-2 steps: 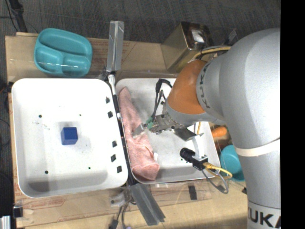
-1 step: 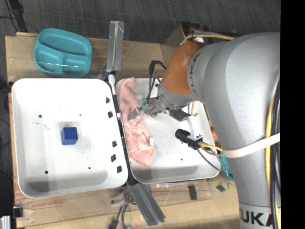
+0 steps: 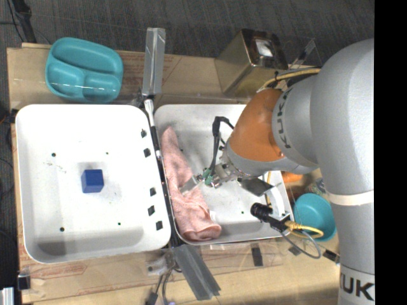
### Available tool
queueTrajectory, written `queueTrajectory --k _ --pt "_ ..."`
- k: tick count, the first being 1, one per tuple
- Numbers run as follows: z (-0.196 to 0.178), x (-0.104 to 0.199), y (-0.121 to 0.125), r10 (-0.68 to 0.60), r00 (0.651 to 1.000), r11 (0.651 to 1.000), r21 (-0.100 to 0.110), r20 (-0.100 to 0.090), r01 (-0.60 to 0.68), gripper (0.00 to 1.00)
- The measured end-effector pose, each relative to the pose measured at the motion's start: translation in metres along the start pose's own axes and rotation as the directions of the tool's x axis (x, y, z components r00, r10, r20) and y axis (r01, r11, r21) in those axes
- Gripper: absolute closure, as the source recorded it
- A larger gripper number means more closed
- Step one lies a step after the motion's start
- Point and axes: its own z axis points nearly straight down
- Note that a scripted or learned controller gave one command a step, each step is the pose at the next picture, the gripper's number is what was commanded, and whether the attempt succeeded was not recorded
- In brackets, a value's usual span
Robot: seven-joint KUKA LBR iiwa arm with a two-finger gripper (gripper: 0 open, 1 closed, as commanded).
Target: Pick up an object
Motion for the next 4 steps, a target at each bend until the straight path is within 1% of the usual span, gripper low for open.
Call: queueTrajectory --k 1,2,3,4 --pt "0.0 -0.005 0.054 0.02 1.0 1.0 -0.001 0.002 -0.02 0.0" --pt "0.0 0.007 -0.027 -0.145 0.989 0.989 -0.001 0.0 0.145 0.0" --pt "-0.011 0.007 -0.025 -0.149 0.989 0.989 -0.003 0.0 0.149 1.0" --pt "-0.099 0.054 0.069 0.078 0.997 0.997 -0.001 0.001 -0.078 1.0"
